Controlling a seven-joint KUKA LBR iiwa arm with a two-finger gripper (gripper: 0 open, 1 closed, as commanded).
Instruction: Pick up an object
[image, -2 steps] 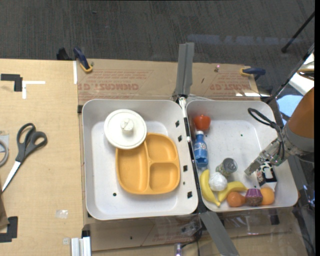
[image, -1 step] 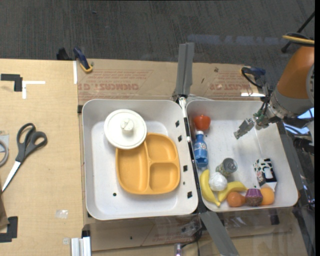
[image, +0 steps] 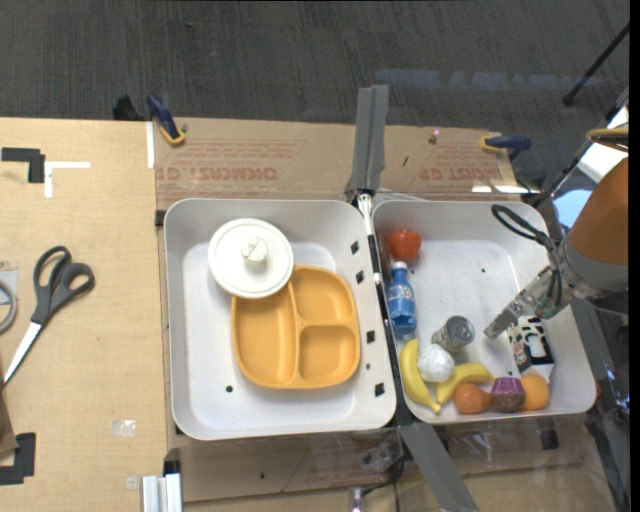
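— Fruit crowds the right bin's (image: 480, 225) near edge: banana (image: 412, 375), orange (image: 536, 392). And the hand (image: 503, 325)?

— Poised just right of the metal cup (image: 458, 331); its grip can't be told.

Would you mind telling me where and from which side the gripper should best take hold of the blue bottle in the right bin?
Probably across the bottle's blue middle, coming from above. It lies flat along the right bin's left wall, cap toward the orange-red cup, so its long sides run up and down the view. That wall leaves little room for one finger, so nudging it clear first may help.
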